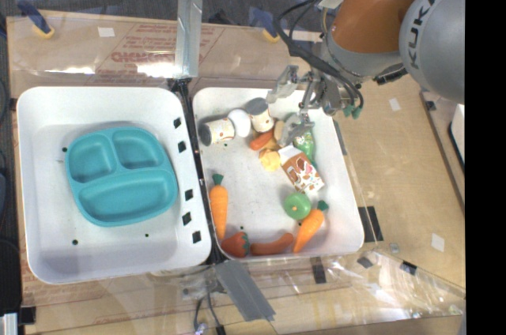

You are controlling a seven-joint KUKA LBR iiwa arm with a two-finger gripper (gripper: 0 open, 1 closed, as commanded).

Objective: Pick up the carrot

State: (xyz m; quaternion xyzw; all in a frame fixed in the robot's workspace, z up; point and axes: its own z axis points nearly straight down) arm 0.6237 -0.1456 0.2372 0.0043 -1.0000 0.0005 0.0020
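Note:
Two carrots lie in the right bin (pixel 348 167). One carrot (pixel 218 203) rests along the bin's left wall with its green top pointing to the back. The other carrot (pixel 310 227) lies in the front right corner beside a green fruit (pixel 297 205). My gripper (pixel 291 106) hangs over the back right part of this bin, above a cluster of toy foods. Its fingers stand open with nothing between them. It is well apart from both carrots.
Under the gripper are a white can (pixel 237 122), a small orange piece (pixel 262 141), a green bottle (pixel 304 142), a yellow piece (pixel 271 160) and a red-and-white box (pixel 302 171). A red sausage (pixel 273 244) lies at the front. The left bin (pixel 32 167) holds a teal divided plate (pixel 118 174).

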